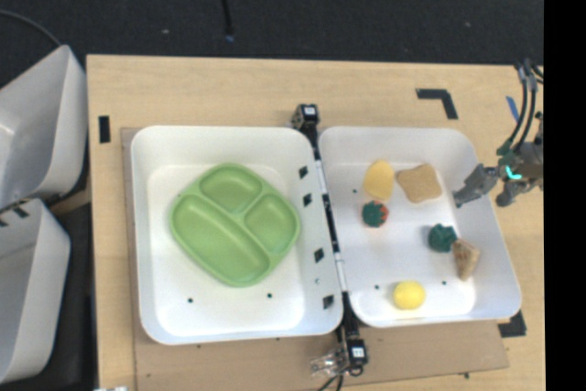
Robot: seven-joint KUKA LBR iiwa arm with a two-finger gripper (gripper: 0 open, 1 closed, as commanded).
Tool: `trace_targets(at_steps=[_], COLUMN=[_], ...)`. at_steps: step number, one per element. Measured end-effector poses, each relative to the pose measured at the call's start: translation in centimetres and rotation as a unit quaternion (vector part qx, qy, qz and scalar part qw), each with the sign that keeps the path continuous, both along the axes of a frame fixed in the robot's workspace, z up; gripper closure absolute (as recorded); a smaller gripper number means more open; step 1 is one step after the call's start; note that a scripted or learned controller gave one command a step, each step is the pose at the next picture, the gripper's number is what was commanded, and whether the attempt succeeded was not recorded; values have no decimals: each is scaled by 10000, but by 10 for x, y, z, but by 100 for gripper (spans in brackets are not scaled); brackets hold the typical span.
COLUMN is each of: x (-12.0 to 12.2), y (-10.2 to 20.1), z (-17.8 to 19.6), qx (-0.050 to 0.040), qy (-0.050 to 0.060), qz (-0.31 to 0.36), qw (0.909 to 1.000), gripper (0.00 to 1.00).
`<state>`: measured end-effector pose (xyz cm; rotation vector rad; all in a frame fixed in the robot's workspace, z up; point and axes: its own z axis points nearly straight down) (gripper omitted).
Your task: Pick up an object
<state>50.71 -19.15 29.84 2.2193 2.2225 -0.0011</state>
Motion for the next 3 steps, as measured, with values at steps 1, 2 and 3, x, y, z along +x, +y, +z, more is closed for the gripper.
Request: trace_targets(at_steps=[1, 2, 3], x=[0, 0, -7], y=[0, -4, -13], z=[0, -43, -98], qx=[-1, 2, 4], qy=[-4, 14, 21], qz=[1, -7, -10], qw=[10000, 10000, 10000], gripper=[0, 0, 0])
